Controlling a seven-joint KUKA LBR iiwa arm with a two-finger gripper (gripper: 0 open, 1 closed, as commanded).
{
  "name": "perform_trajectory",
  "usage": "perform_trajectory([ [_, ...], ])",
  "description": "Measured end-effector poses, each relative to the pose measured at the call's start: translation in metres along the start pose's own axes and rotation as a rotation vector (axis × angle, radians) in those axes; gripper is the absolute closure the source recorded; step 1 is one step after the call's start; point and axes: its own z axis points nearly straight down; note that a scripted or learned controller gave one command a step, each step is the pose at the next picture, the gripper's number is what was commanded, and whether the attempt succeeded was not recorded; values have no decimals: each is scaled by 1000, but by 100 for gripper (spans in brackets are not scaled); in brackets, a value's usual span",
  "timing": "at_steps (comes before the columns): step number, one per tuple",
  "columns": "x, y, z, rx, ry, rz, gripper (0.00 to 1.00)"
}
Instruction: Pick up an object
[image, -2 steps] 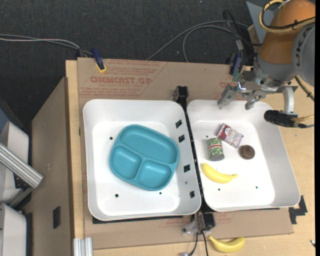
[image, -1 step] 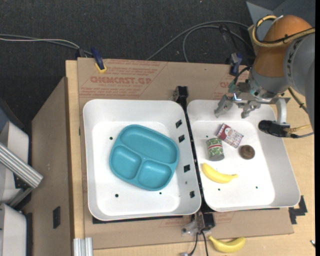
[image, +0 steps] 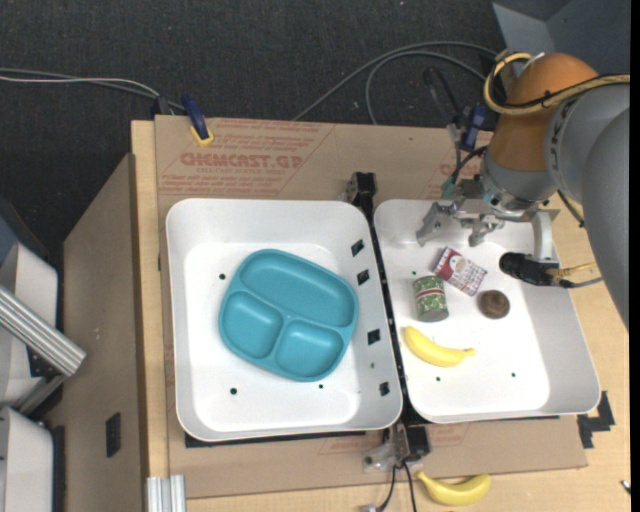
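Observation:
In the right bin (image: 560, 390) lie a small green can (image: 430, 297), a red and white packet (image: 460, 272), a brown round object (image: 493, 303) and a yellow banana (image: 437, 348). My gripper (image: 459, 224) hangs over the bin's far edge, just above the packet and the can, with its two grey fingers spread apart and nothing between them. The arm's orange band sits right behind it at the upper right.
The left bin (image: 190, 330) holds a teal divided tray (image: 288, 314). A second banana (image: 457, 488) lies outside the bins at the bench's front edge. Black clips line the divider between the bins. Cables run across the dark floor behind the bench.

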Motion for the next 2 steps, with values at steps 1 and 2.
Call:
perform_trajectory([
  [1, 1, 0, 34, 0, 0, 0, 0],
  [2, 1, 1, 20, -4, 0, -1, 100],
])
